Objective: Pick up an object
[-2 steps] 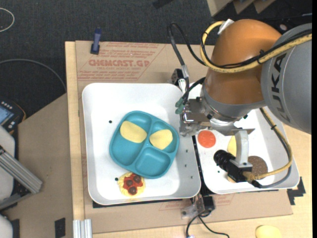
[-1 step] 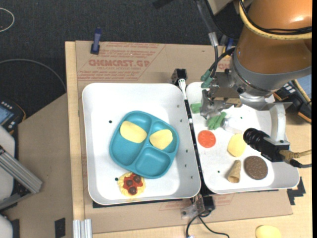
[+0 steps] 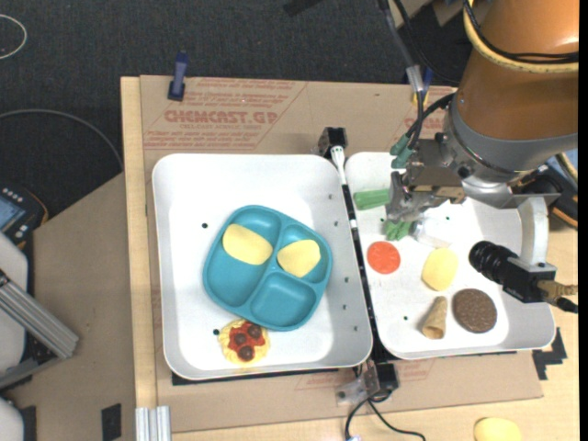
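**Camera view**
- Arm [image 3: 514,90]: grey with an orange band, it reaches in from the view's right and ends in the pincer.
- Pincer [image 3: 401,220]: hangs low over the far, view-left part of the right bin. Whether it is open or closed cannot be told from this slant.
- Small green piece [image 3: 397,232]: lies right at the pincer's tip. Whether it is gripped or only lying under the tip cannot be told.
- Green block [image 3: 369,197]: lies flat just beside the pincer on its view-left side. Whether it is joined to the small green piece is unclear.
- Red-orange disc [image 3: 384,258]: lies near the pincer, on the side toward the camera, apart from the tip.
- Yellow lump [image 3: 440,268]: lies near the pincer, toward the camera and to view-right.
- Tan cone [image 3: 435,318]: lies well apart from the pincer, toward the camera.
- Brown round piece [image 3: 475,310]: lies just view-right of the tan cone and well apart from the pincer.
- Right bin [image 3: 400,331]: lies under the pincer and holds all the things listed above.
- Left bin [image 3: 184,237]: lies view-left of the pincer.
- Blue sectioned plate [image 3: 274,299]: sits in the left bin, well apart from the pincer.
- Yellow pieces [image 3: 248,243] [image 3: 299,257]: one lies in each of the plate's two far compartments.
- Red-dotted yellow piece [image 3: 243,340]: lies on the left bin's floor at the plate's near edge, farthest from the pincer.
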`<state>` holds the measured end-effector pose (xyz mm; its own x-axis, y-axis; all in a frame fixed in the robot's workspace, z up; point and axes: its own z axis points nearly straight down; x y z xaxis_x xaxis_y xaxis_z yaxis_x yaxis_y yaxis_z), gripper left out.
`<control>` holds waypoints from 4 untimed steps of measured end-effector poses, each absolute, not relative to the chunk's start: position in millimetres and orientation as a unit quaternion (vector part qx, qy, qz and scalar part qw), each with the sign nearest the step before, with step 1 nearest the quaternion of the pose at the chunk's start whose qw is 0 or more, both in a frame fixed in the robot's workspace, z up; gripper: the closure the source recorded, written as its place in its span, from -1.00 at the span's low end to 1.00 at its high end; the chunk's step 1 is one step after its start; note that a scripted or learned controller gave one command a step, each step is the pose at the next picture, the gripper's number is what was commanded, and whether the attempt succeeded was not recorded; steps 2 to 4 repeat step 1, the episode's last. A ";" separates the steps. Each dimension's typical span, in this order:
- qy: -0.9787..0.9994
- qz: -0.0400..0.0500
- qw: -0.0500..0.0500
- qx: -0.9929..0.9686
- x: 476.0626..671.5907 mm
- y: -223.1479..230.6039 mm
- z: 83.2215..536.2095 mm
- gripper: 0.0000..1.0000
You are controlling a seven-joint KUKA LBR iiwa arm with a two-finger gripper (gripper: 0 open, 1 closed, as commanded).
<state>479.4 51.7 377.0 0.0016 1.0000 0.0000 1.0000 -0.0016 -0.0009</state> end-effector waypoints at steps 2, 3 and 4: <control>-0.706 0.002 0.002 -0.708 478.9 25.1 313.6 1.00; -0.706 0.002 0.002 -0.708 478.9 25.1 313.6 1.00; -0.706 0.002 0.002 -0.708 478.9 25.1 313.6 1.00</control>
